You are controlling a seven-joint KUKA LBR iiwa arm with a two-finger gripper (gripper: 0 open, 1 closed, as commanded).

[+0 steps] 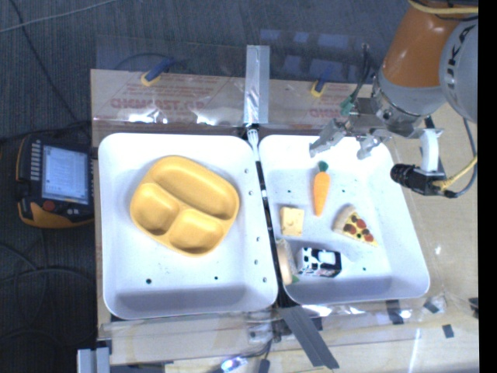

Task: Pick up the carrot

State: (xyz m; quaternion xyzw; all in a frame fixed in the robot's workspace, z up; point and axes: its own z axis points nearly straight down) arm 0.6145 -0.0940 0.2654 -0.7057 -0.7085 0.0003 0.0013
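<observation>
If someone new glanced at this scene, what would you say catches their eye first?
Probably the big yellow divided plate lying in the left bin. Next, the orange carrot in the right bin, lying just below the open end effector, with a pizza slice beside it.

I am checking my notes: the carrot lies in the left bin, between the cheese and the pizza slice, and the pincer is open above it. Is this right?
Not quite: the carrot lies in the right bin, not the left. The rest holds: it is between the cheese and the pizza slice, with the pincer open above it. The camera view shows this.
</observation>
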